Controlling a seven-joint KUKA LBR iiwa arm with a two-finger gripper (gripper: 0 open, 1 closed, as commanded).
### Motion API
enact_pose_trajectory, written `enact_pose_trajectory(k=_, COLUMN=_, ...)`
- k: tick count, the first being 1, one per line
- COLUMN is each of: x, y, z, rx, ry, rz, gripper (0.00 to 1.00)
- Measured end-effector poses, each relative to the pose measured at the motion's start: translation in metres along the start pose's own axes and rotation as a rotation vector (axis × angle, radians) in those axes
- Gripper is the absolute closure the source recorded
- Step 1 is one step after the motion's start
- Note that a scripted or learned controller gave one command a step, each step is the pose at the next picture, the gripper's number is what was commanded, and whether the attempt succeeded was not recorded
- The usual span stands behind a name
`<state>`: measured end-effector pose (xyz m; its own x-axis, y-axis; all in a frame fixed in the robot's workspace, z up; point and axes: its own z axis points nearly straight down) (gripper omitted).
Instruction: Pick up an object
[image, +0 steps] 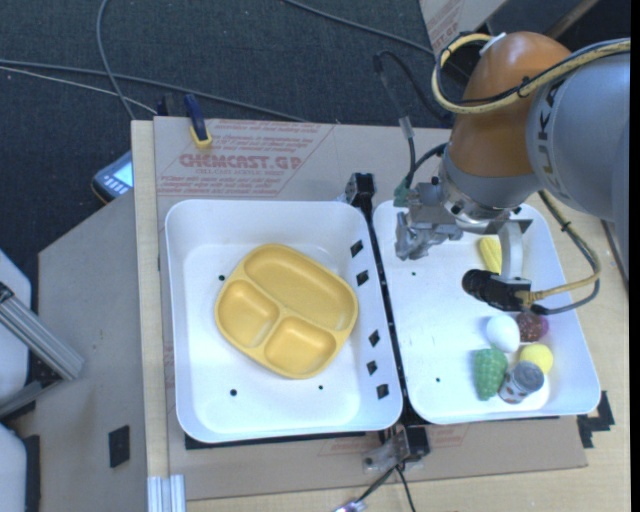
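Observation:
My gripper (411, 243) hangs over the upper left part of the right bin (440, 330), above bare white floor, with no object under it. The objects lie to its right and lower right. A yellow banana-like piece (489, 252) sits beside the wrist. Lower down there is a white egg (500, 331), a dark red piece (533, 326), a yellow lemon (538, 357), a green bumpy piece (489, 371) and a small grey can (523, 381). None of them touches the gripper.
The left bin (195, 330) holds a yellow divided plate (287, 309). A black divider strip (378, 300) runs between the bins. A blue and yellow tool (197, 122) lies on the cardboard behind the left bin.

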<state>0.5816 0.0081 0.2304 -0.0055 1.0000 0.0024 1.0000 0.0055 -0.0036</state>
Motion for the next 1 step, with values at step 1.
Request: enact_pose_trajectory(k=1, x=0.0646, y=0.0047, z=0.0058, rx=-0.003, ry=0.001, rz=-0.002, gripper=1.0)
